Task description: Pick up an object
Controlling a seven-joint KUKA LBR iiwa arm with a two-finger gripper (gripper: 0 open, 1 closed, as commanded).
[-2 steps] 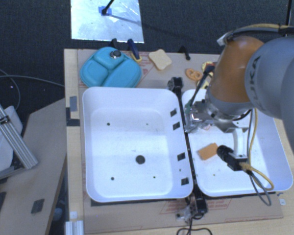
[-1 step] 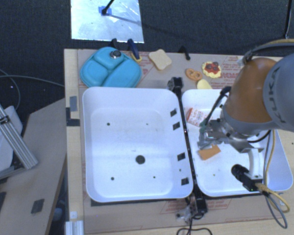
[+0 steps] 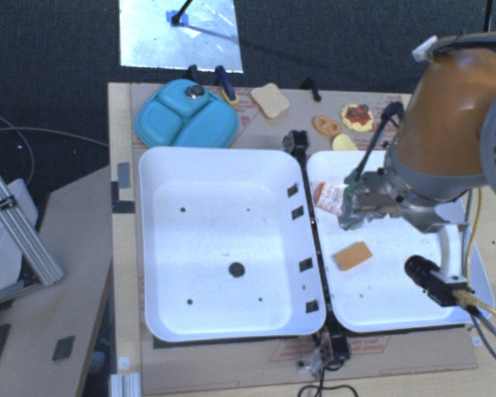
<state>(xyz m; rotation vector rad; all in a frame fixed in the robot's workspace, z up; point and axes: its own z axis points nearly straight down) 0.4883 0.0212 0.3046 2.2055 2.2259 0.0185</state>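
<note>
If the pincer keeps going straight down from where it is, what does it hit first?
Most likely the red-and-white packet just beside the pincer in the right bin; depth is unclear, so it may land on bare floor instead.

We note two white bins (image 3: 223, 160), the left one dotted with small dark spots. In the right bin lie an orange block (image 3: 352, 255) and a red-and-white packet (image 3: 328, 197). Behind the bins we see a light-blue divided plate (image 3: 187, 116), a tan bread slice (image 3: 270, 100) and a yellow disc with red topping (image 3: 357, 117). The arm (image 3: 450, 114) shows orange over grey.
</note>
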